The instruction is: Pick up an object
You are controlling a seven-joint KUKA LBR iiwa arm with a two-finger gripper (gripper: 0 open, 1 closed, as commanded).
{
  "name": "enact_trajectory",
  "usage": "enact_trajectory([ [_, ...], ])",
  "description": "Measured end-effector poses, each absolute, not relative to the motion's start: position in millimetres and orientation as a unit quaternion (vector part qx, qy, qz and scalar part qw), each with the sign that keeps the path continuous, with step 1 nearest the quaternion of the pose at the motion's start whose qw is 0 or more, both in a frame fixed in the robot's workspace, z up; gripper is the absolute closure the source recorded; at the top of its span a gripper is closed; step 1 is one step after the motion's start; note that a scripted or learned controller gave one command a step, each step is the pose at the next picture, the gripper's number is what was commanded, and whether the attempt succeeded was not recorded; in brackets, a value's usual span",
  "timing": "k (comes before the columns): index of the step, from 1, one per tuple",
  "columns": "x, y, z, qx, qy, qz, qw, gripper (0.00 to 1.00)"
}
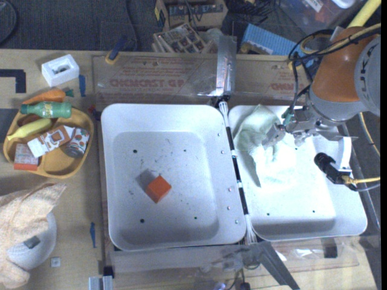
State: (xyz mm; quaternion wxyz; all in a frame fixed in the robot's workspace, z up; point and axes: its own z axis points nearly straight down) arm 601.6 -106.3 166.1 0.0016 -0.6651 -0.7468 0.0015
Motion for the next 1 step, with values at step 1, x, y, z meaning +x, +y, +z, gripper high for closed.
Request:
enact_trajectory([
  [1, 639.7, -209.0, 104.1, -0.673, -0.740, 0.0007, -0.001, 0.00],
])
